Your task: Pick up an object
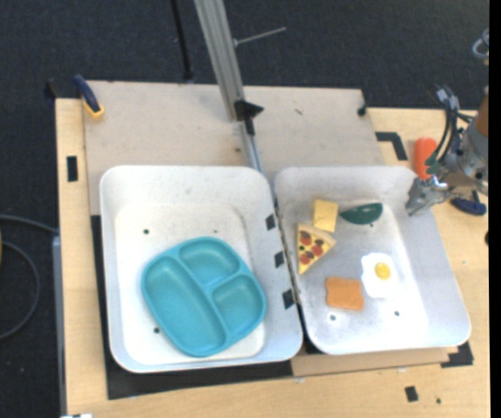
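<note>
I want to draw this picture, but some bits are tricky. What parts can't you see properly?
- The arm: cut off by the camera view's right edge, leaving just its end.
- The gripper: too small and blurry to tell if it is open or shut.
- The dark green thing in the right bin: too small to name.
- The pizza slice: its toppings are blurry dots.

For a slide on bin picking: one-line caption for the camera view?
Gripper at right bin's far edge; toy pizza slice, cheese, fried egg, toast inside; blue tray in left bin.
</note>
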Tool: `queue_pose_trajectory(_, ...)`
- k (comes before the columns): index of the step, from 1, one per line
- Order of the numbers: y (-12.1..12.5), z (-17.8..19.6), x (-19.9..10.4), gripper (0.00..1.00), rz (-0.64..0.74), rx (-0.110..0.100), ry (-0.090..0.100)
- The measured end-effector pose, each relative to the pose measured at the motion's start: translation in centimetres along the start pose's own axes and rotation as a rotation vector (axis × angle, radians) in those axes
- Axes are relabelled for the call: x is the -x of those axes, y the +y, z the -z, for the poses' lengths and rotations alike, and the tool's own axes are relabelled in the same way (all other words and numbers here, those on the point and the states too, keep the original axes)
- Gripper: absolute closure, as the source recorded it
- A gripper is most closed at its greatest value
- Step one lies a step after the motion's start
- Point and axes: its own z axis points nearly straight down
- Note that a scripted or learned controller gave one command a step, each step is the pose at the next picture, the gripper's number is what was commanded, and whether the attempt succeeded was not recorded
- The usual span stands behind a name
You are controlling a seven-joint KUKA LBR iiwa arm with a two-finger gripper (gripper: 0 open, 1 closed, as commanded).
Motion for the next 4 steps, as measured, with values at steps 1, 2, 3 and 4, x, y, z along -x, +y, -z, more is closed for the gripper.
queue_pose_trajectory(1,1.0,-0.6,-4.9,1.0,0.002,-0.001,0.001)
queue_pose_trajectory(2,1.7,-1.4,-10.2,1.0,0.002,-0.002,0.002)
queue_pose_trajectory(3,1.7,-2.1,-16.1,1.0,0.003,-0.002,0.002)
queue_pose_trajectory(4,1.4,-2.8,-21.2,1.0,0.003,-0.003,0.003)
